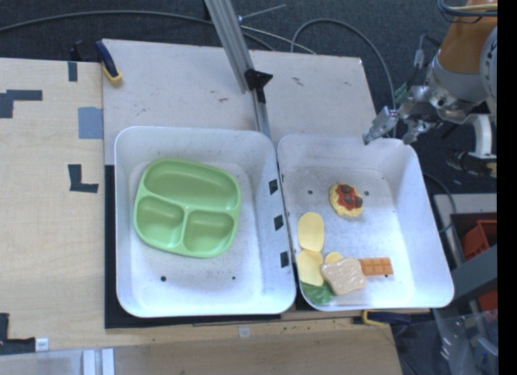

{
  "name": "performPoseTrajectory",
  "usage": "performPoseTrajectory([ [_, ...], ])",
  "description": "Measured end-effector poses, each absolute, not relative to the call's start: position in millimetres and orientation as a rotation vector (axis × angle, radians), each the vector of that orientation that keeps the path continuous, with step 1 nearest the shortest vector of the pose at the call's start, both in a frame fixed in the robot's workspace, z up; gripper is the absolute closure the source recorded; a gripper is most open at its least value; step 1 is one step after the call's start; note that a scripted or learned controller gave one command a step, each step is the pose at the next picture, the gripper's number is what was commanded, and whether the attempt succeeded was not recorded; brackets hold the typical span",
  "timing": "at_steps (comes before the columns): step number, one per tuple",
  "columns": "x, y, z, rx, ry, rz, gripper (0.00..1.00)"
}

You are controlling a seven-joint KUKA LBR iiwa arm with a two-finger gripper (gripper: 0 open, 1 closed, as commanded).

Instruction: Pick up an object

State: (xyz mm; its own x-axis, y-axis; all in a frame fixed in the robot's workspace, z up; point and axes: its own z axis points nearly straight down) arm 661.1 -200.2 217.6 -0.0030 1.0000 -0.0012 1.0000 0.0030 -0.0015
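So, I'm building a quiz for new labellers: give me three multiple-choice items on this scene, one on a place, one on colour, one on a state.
1. Where is the divided plate?
A. left bin
B. right bin
C. on the bench

2. What colour is that plate?
A. red
B. green
C. blue

3. Where is the pincer?
A. gripping the plate
B. over the right bin's upper right corner
C. deep in the left bin

Answers: 1 A, it lies inside the left bin. 2 B, it is light green. 3 B, it sits at that corner, away from the food pieces.

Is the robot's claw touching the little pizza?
Apart. The camera view shows the gripper up at the right bin's top edge, with bare white floor between it and the little pizza.
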Motion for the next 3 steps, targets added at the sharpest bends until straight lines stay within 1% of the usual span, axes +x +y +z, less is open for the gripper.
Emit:
performPoseTrajectory([
  [1, 661.1, -200.4, 217.6, -2.218, -2.225, 0.004, 0.0],
  [2, 662.5, -203.5, 173.0, -2.217, -2.222, 0.007, 0.0],
  [3, 660.1, -195.1, 125.4, -2.216, -2.221, 0.007, 0.0],
])
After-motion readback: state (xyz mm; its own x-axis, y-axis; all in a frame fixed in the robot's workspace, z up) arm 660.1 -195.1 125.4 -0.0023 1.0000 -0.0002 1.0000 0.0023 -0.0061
